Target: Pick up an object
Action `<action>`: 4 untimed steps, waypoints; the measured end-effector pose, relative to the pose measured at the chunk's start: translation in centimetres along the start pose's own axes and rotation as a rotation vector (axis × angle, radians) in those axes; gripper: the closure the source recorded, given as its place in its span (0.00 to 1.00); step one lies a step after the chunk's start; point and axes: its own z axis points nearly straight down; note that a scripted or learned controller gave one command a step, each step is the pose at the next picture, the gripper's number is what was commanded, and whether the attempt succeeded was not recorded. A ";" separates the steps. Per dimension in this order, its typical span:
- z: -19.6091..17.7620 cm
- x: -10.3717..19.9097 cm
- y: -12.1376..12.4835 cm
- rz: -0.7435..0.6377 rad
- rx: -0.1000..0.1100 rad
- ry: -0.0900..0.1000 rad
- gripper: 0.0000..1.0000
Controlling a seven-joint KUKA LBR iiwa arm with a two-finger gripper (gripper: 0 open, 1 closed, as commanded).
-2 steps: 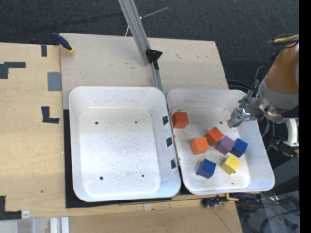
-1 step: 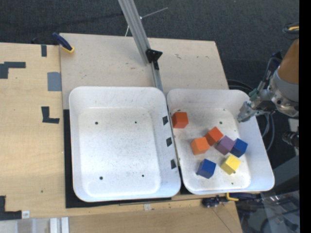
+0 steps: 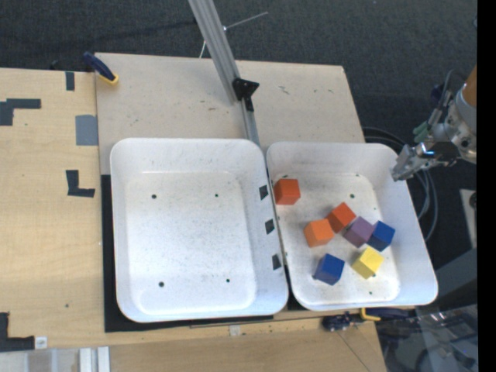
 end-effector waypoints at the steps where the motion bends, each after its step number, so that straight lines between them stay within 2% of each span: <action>1: 2.1 4.8 -0.6 -0.003 0.008 0.003 1.00; 2: 2.2 10.0 -0.5 -0.005 0.007 0.003 1.00; 4: 6.1 20.6 -1.8 -0.005 0.009 0.003 1.00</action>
